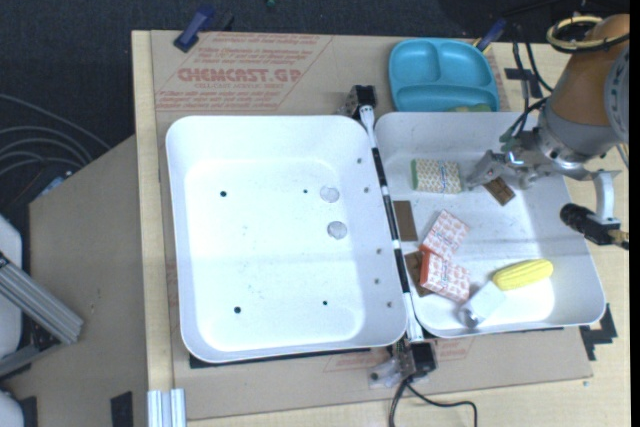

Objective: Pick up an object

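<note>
The likeliest target, a pale speckled packet (437, 176), lies flat at ten o'clock in the right bin (575, 300), clear of the other items. The gripper (497, 177) hovers just beside it at three o'clock; its grip state cannot be told.

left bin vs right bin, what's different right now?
Contents: the left bin holds two small round silvery pieces; the right bin holds a yellow corn cob, a red-and-white patterned packet and a pale speckled block.
Arm: the gripper sits over the right bin's upper part, away from the left bin.
Shared: both are shallow, white, round-cornered, side by side.
</note>
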Robot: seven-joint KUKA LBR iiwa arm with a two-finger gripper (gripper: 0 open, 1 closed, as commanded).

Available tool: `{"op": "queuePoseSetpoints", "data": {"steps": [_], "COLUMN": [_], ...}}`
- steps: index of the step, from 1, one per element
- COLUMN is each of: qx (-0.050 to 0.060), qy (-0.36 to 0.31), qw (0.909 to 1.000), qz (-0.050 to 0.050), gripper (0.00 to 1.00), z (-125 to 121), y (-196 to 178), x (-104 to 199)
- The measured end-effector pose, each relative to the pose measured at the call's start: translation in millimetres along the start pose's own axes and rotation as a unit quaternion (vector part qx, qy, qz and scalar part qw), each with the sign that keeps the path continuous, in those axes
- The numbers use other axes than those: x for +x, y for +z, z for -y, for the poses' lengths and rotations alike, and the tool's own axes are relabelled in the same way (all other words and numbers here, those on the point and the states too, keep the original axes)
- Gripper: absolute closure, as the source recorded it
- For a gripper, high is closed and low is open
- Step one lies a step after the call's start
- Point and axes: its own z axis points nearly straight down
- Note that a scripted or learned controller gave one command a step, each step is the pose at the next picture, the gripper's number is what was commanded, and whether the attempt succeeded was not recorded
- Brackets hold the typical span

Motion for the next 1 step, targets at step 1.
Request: {"op": "queuePoseSetpoints", "data": {"steps": [1], "qx": [-0.001], "qy": [-0.001], "qw": [1.0], "qz": [0.001], "gripper": [1.0], "z": [-1.0], "y": [-11.3], "x": [-0.2]}}
